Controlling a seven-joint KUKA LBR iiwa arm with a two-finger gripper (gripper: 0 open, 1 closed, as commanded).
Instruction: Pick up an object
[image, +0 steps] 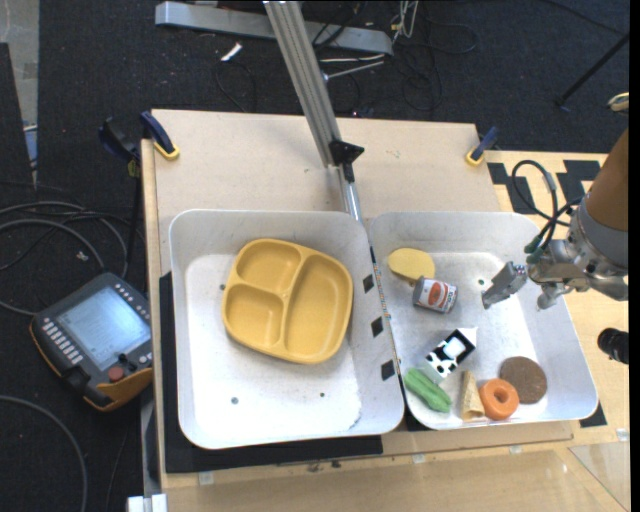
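The right bin (560, 330) holds a pale yellow lemon-like piece (410, 263), a small red and white can (435, 295), a black and white block (451, 353), a green pod (428, 390), an orange ring (499, 399), a tan stick (471, 394) and a brown round cookie (523, 379). My gripper (524, 284) hangs over the right part of this bin, to the right of the can and above the cookie. Its fingers are spread apart and nothing sits between them.
The left bin (200, 300) carries a yellow divided plate (288, 299). A metal pole (315, 95) slants down to the seam between the bins. A teach pendant (92, 340) lies on the floor at the left. Clamps sit at the bench's back corners.
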